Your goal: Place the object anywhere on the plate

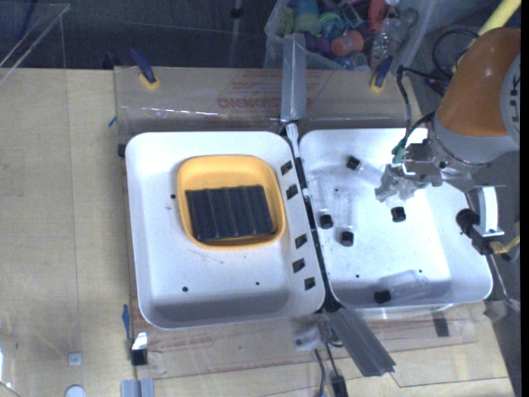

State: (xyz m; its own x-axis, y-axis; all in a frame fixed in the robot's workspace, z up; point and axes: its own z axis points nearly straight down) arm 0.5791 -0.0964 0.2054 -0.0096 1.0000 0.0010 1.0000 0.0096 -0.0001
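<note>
The plate (230, 200) is sitting in the left bin (149, 246), with a slatted block (230, 212) lying on it; the right bin (430, 263) is sitting right of the plate, holding the gripper (395, 187)

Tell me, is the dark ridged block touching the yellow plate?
Touching. In the camera view the dark ridged block lies flat inside the yellow plate in the left bin, with the plate's rim showing all around it.

- The two bins (149, 222) look like smooth white plastic with a soft sheen.
- The plate (188, 176) seems to be glossy yellow plastic; the object (230, 212) on it is dark, ribbed and matt.
- The bench (58, 222) looks like pale, matt wood.
- The gripper (395, 184) is probably bare metal, though it is blurred.
- The arm (483, 89) has a smooth orange band.
</note>
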